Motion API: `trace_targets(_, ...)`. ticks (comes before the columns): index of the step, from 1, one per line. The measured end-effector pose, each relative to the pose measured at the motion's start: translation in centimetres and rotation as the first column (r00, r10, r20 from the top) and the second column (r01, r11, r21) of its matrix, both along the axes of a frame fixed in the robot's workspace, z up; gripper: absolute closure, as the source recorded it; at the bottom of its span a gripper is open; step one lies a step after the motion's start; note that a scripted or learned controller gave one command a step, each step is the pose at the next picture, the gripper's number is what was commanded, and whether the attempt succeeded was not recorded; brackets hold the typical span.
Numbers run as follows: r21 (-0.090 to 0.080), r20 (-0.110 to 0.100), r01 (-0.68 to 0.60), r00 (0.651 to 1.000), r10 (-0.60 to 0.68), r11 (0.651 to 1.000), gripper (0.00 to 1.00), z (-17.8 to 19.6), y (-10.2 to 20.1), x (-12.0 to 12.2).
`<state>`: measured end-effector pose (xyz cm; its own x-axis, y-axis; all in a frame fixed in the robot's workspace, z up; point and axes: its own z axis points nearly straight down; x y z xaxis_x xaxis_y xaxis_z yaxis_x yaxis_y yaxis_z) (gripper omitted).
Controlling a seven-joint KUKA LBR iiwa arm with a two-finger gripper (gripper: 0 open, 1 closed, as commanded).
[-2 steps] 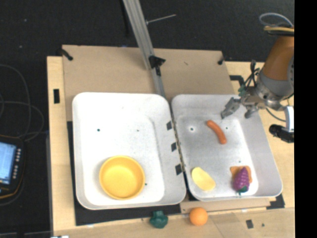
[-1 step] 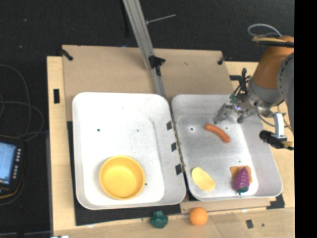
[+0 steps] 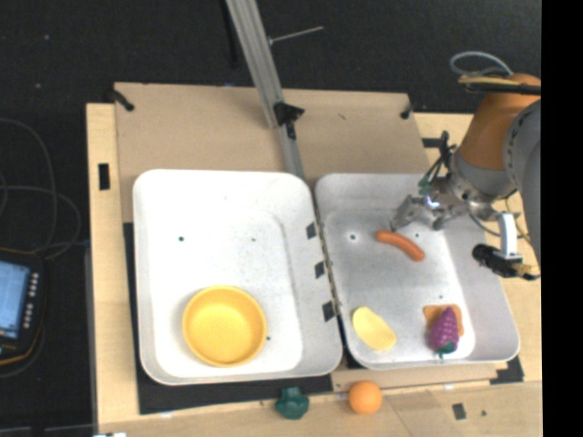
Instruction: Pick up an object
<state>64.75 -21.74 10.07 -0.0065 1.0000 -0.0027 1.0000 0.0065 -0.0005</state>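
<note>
My gripper [image 3: 417, 213] hangs over the right bin [image 3: 364, 203], toward its far edge and right of the middle, and my fingers are spread with nothing between them. Just beyond the fingertips, on the near side, lies an orange sausage [image 3: 401, 244], slanted across the bin floor; it looks a little apart from my fingers rather than touching them. My wrist carries its orange band [image 3: 492, 135] above the bin's far right corner, and the grey arm [image 3: 526, 167] runs off past the bin's right edge. Further out in the same bin, along the near edge, sits a pale yellow piece [image 3: 373, 328] near the near left corner, and toward the near right corner a purple bunch of grapes [image 3: 444, 328] rests on something orange [image 3: 433, 313] that I cannot make out. The left bin [image 3: 219, 208] touches the right one along their shared edge, and a yellow bowl [image 3: 224, 325] stands upright close to its near edge, left of the middle. On the bench [image 3: 200, 130] itself, outside the bins and along the front edge, an orange ball [image 3: 364, 397] and a small dark green object [image 3: 291, 403] lie near each other, below the seam between the two bins.
</note>
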Motion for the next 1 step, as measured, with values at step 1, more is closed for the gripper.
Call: trace_targets(1,-0.004,0.005,-0.004,1.0,0.004,1.0,1.0,1.32,-0.12,0.13)
